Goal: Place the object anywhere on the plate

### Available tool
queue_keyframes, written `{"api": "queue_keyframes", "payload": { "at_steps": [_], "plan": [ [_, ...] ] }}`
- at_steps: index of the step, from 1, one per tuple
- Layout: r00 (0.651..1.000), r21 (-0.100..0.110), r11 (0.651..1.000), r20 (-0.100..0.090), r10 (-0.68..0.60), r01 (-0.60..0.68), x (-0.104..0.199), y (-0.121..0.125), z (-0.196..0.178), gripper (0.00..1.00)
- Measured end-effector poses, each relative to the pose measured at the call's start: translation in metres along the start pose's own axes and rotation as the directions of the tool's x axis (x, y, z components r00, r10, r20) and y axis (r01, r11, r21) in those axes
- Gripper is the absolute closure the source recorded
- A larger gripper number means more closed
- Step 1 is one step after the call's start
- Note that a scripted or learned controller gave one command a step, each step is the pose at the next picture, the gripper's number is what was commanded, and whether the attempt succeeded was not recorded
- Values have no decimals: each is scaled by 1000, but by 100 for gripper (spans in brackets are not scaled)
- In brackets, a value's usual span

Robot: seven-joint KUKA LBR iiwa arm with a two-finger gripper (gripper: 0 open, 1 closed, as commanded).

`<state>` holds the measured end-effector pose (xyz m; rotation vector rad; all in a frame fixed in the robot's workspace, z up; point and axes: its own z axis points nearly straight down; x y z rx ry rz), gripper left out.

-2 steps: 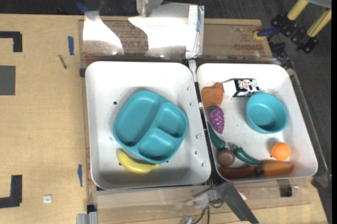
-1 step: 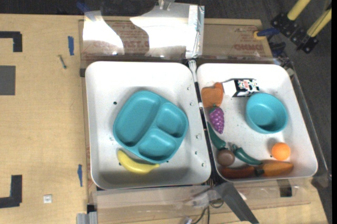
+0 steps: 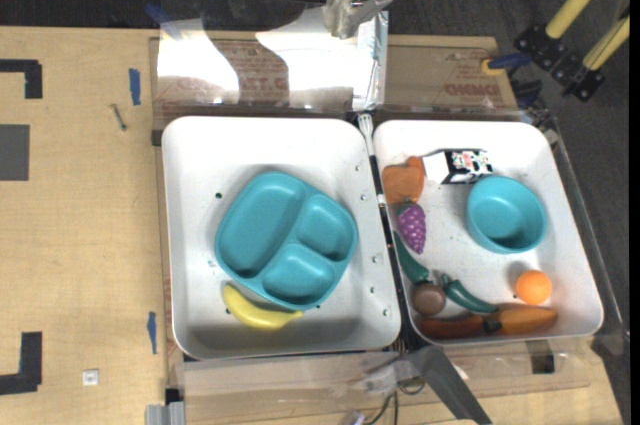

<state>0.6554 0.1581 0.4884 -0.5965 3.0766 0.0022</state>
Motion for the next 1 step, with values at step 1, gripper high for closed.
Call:
{"api": "queue_keyframes", "payload": {
  "at_steps": [1],
  "plan": [
    [806,0,806,1,593,-593,-13,1,1,100]
  ]
}}
